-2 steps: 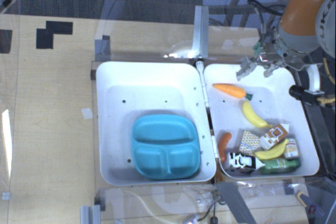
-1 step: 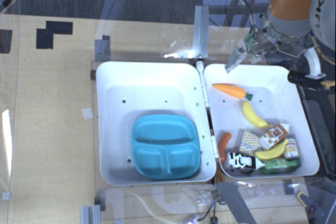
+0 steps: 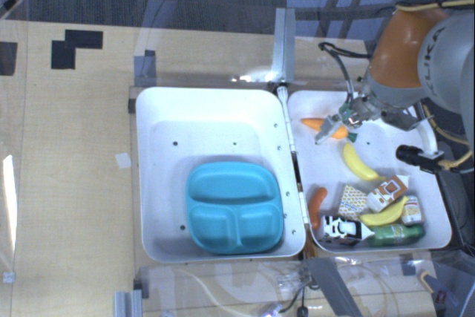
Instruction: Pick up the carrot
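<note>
The carrot is orange and lies in the back left part of the right bin, close to the wall that divides the two bins. My gripper comes down from the right, straight onto the carrot's middle, and covers part of it. Orange shows on both sides of the gripper's tip. The carrot looks to be resting on the bin floor. The grey arm with its orange band reaches in from the upper right.
A banana lies just in front of the gripper. Nearer the front are a red sausage, small cartons, a second banana and a green bottle. The left bin holds a blue divided plate.
</note>
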Action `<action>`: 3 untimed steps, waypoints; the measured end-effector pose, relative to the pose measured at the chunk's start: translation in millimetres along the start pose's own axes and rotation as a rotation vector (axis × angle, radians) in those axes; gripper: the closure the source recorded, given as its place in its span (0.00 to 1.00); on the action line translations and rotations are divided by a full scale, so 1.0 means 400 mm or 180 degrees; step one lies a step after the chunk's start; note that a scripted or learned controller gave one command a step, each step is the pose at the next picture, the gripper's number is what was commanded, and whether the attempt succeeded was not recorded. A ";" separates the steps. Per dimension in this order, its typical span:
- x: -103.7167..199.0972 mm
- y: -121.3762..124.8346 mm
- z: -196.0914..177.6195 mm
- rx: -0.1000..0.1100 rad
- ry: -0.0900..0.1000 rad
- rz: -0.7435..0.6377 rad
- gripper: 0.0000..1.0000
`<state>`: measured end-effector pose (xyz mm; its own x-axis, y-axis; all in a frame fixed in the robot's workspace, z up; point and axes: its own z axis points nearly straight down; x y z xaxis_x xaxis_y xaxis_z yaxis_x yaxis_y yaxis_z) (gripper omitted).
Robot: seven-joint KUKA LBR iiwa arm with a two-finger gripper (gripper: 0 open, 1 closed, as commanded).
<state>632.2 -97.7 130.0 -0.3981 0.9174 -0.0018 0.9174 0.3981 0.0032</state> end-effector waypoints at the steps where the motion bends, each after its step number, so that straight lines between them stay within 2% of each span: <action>1: -0.075 0.063 0.102 0.0040 0.0028 -0.0387 0.00; 2: -0.079 0.076 0.068 -0.0019 -0.0016 -0.0401 1.00; 3: 0.100 0.149 -0.191 -0.0020 -0.0012 -0.1041 1.00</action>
<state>670.9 -37.1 206.3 -0.6717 0.7408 -0.0074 0.7407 0.6718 0.0082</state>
